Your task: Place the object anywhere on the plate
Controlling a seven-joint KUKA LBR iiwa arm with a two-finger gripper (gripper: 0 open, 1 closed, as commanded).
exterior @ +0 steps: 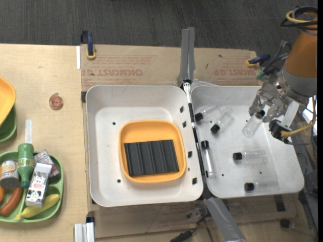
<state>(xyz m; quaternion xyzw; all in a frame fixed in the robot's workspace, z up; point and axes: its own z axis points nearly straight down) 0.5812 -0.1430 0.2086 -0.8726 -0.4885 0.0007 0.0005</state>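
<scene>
An orange plate (151, 129) with a dark ridged insert (151, 157) lies in the middle of the left bin (101, 135). Over the upper right part of the right bin (282, 180), my gripper (261, 113) hangs from the grey and orange arm. It is shut on the black-capped end of a clear vial (250, 127), which slants down and to the left below the fingers. The vial looks lifted off the bin floor.
Several other clear vials with black caps lie in the right bin: two near its upper left (218, 120), one at the centre (250, 156), one near the front (262, 185). A green tray of toy food (53, 198) sits on the bench at far left.
</scene>
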